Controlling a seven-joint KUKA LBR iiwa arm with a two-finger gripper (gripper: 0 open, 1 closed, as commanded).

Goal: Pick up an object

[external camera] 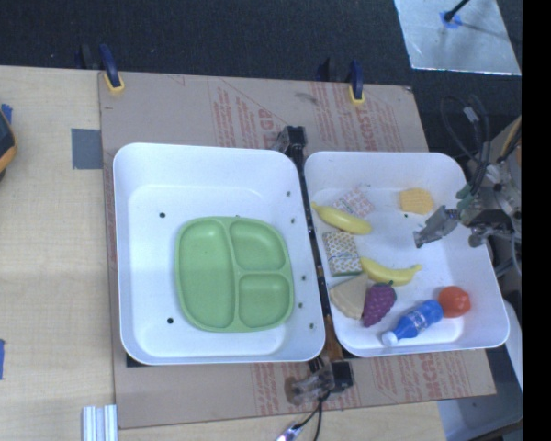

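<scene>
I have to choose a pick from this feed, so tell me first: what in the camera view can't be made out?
- Gripper, right bin: small and dark at the frame's edge; whether it is open or shut cannot be told.
- Arm behind it: cut off by the right edge.
- Pale wedge: partly covered by the grapes and lower banana; what it is stays unclear.
- Patterned blocks: print too small to read.

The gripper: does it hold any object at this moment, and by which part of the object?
Nothing is held. The gripper hangs over bare floor of the right bin, with no object between its fingers.
</scene>
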